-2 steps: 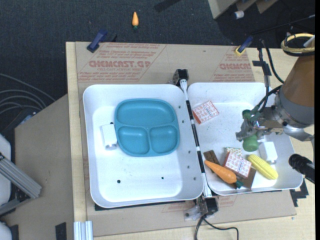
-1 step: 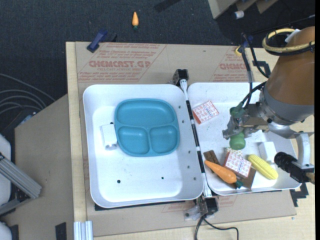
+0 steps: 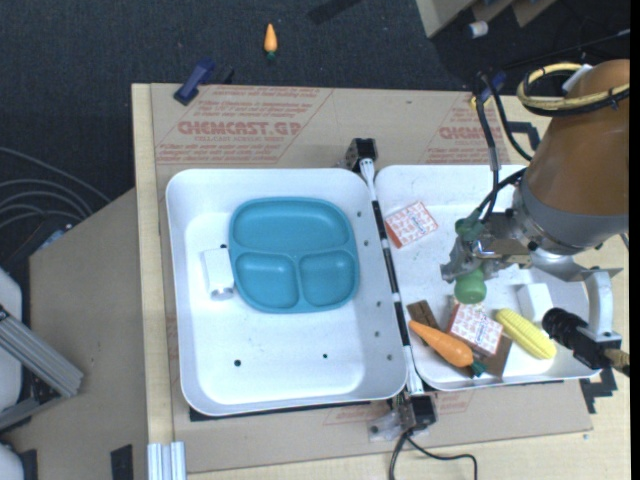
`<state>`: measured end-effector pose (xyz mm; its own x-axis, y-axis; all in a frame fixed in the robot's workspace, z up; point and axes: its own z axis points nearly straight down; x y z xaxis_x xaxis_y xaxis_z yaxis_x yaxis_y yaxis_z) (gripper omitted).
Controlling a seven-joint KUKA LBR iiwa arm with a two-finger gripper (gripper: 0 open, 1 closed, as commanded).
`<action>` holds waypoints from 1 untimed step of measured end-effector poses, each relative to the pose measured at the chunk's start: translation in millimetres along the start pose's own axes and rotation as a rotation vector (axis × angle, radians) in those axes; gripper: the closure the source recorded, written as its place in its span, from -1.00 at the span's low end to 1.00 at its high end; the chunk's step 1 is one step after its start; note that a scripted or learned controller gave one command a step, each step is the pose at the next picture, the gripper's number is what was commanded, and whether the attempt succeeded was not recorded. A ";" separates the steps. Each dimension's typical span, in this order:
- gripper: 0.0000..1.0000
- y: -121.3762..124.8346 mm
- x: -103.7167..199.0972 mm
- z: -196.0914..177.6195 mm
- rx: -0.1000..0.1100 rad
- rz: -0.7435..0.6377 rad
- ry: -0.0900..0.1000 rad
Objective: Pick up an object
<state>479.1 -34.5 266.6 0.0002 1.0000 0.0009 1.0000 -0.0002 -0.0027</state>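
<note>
The left bin (image 3: 190, 298) is carrying a blue divided plate (image 3: 292, 253) near its middle, with a small white piece (image 3: 217, 272) lying just beside the plate toward the bin's left wall. The right bin (image 3: 440, 183) is holding the candidates for picking: a small red-and-white card (image 3: 410, 223) toward its back left corner, an orange carrot (image 3: 441, 343) lying along its front left edge, a patterned packet (image 3: 476, 329) just beside the carrot, and a yellow corn cob (image 3: 526, 333) near the front right.

The gripper (image 3: 470, 268) is hanging over the middle of the right bin, directly above a small green ball (image 3: 470, 289). The ball is sitting right at the fingertips, and they seem to be straddling it. Whether they are pressing on it cannot be told.

In my judgement the grasp step is in hand. The next move is calling for a firm squeeze on the ball, then a straight lift; a round, smooth ball may be slipping out if the squeeze is off-centre.
</note>
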 end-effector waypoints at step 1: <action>1.00 9.6 -6.2 0.1 -0.003 0.000 -0.001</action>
<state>488.6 -40.7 266.4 -0.0001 1.0000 -0.0002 1.0000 0.0001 0.0005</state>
